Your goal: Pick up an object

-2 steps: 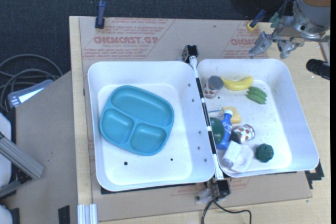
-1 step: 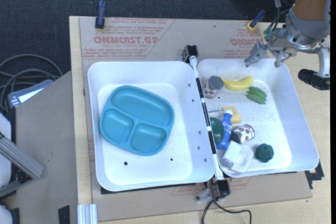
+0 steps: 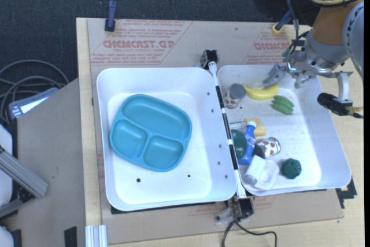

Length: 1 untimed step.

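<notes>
**Arm poised over the right bin, nothing yet lifted**

Nearest the camera, at the front of the right bin, lies a loose cluster: a white cup, a dark green broccoli-like piece, a red-and-white round object, and a blue-and-yellow bottle lying against the wall that divides the two bins. To the left, the left bin holds a blue divided plate, well apart from the arm. Farther back in the right bin sit a small grey-topped can, a yellow banana and a green ridged piece, the banana lying between the other two. At the far end the gripper hangs over the bin's back edge, just above and beyond the banana; its fingers appear parted, and no object lies between them. The grey arm with its orange band reaches in from the right.

By judgement, the step in hand is the approach: the gripper is positioned above a candidate but has not descended. The banana is the closest object to the fingertips and the likeliest target. The next move calls for lowering the fingers astride the banana's narrow width, closing on its middle, and keeping clear of the can beside it and of the bin's back wall.
</notes>
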Tool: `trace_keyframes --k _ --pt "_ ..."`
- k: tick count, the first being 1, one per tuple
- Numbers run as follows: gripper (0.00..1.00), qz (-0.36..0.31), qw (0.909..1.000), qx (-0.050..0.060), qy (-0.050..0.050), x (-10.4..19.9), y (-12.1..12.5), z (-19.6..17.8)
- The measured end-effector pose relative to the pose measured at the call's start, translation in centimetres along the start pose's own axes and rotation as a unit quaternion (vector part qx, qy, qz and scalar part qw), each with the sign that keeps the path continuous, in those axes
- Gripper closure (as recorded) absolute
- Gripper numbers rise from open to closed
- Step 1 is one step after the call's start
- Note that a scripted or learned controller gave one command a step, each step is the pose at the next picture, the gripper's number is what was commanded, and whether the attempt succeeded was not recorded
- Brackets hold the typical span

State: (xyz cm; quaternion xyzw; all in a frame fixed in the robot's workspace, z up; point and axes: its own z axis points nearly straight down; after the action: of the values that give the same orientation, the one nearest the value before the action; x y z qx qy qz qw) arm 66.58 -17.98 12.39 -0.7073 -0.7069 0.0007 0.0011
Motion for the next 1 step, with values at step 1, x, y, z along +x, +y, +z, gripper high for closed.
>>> trace_keyframes --k 1 --pt "0.00 -0.001 1.0000 -0.006 0.000 0.35 0.47 3.19"
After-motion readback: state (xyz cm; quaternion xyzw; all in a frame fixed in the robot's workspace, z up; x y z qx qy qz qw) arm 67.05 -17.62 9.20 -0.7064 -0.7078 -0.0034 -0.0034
